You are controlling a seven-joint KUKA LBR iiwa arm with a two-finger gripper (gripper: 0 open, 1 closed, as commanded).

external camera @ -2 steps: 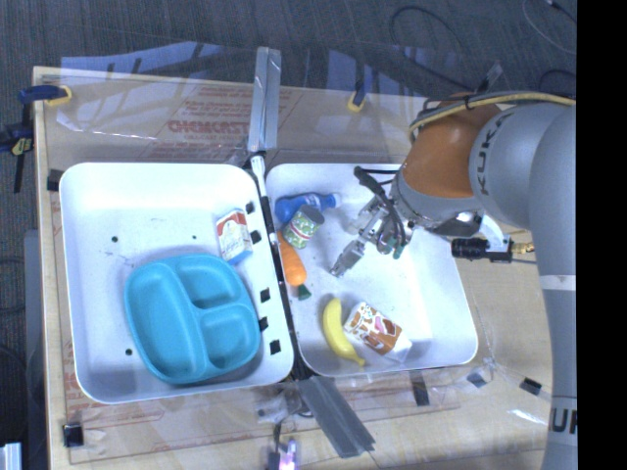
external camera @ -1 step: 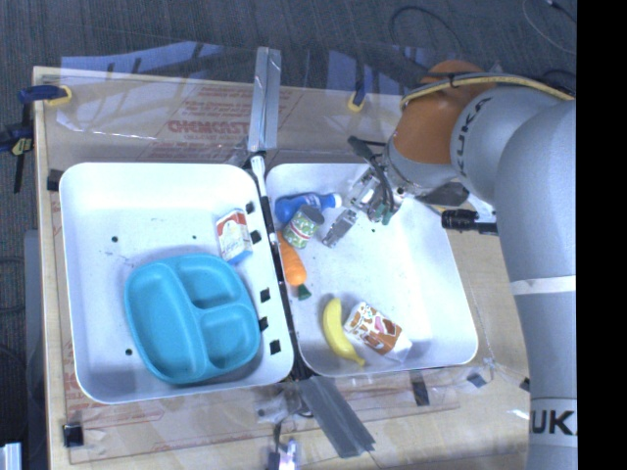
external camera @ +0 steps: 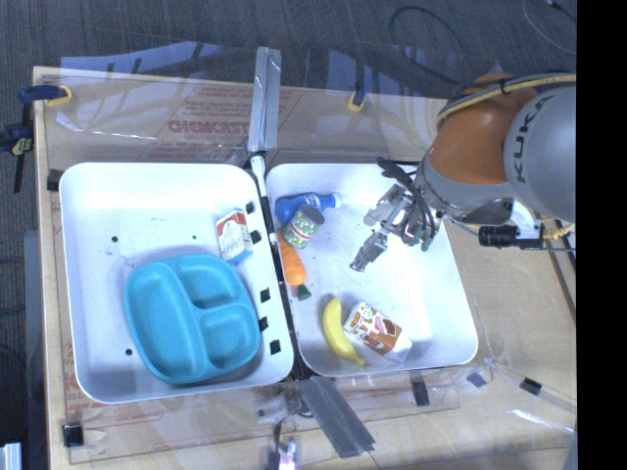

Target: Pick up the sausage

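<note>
Beneath my gripper (external camera: pixel 370 253) spreads the wooden bench (external camera: pixel 509 360), with dark carpet (external camera: pixel 196 8) beyond its far edge. The gripper hangs over the right bin (external camera: pixel 456 292), above bare white floor, and I cannot tell whether it is open or closed. Well to its left, the left bin (external camera: pixel 78 262) bears a blue tray (external camera: pixel 191 316). The sausage (external camera: pixel 375 329), a wrapped pack as far as I can judge, lies near the gripper on the camera's side, just beside a banana (external camera: pixel 336 329).
</note>
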